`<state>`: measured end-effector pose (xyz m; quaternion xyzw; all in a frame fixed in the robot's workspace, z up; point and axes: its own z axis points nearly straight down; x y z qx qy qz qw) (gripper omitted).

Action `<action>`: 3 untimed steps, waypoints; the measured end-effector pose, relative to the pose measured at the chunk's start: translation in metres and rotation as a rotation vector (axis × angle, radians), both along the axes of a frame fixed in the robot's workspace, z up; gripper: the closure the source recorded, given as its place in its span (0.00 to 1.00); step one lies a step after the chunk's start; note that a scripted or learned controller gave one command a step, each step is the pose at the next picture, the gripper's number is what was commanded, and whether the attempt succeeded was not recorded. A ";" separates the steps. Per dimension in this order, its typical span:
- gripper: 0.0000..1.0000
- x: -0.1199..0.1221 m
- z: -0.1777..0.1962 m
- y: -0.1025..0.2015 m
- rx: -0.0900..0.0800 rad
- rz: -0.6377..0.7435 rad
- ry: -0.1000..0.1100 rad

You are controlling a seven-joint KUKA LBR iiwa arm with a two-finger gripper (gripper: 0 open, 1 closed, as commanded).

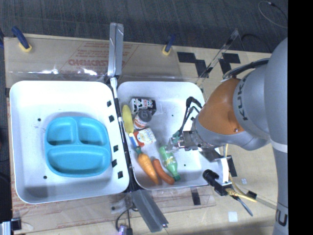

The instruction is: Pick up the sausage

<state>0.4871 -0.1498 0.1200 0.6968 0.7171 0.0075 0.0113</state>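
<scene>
the grey arm with the orange band reaches in from the right over the right white bin (193,89), its two-finger gripper (175,142) low above the bin floor. whether its fingers are spread or pressed together cannot be told from this angle. the reddish-brown sausage (163,172) lies slanted near the bin's front edge, touching the orange carrot (147,166) on its left and the green bottle (168,161) on its right, just below the gripper. a yellow banana-like piece (127,118) lies along the left wall, with what seems a small dark jar (143,115) beside it. the left white bin (29,97) holds a blue three-part plastic tray (77,147).
</scene>
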 end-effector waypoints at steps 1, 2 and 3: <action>0.00 -0.003 -0.004 0.001 0.002 0.000 0.010; 0.00 -0.011 -0.029 -0.059 0.002 0.078 0.025; 0.00 -0.011 -0.029 -0.003 0.008 -0.043 0.032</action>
